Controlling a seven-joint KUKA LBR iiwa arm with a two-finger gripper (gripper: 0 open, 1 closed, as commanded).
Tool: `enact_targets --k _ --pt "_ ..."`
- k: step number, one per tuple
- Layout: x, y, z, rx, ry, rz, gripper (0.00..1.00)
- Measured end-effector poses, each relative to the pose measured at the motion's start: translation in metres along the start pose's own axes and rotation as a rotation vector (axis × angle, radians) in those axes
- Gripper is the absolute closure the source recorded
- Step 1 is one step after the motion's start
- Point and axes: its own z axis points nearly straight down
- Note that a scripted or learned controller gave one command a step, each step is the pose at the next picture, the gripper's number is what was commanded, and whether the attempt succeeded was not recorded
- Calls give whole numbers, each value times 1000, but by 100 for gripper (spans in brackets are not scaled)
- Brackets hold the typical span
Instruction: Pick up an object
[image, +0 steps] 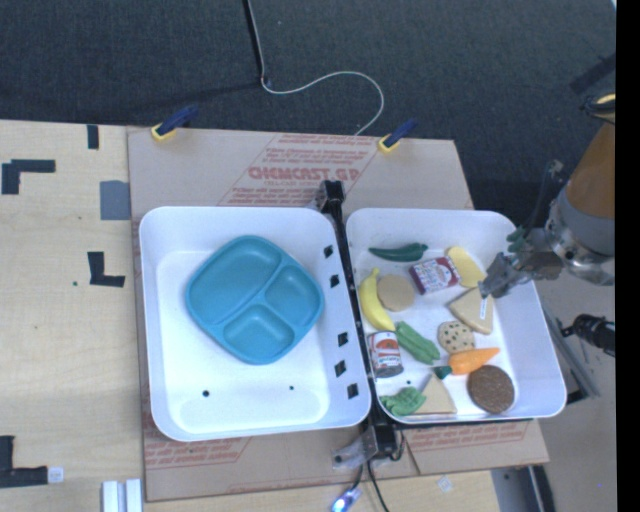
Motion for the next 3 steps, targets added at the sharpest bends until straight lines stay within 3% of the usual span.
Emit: enact_targets --k 2,3 --pt "180 -29 63 7 4 -8 100" --pt "153 -47 -84 -16 0 1 100"
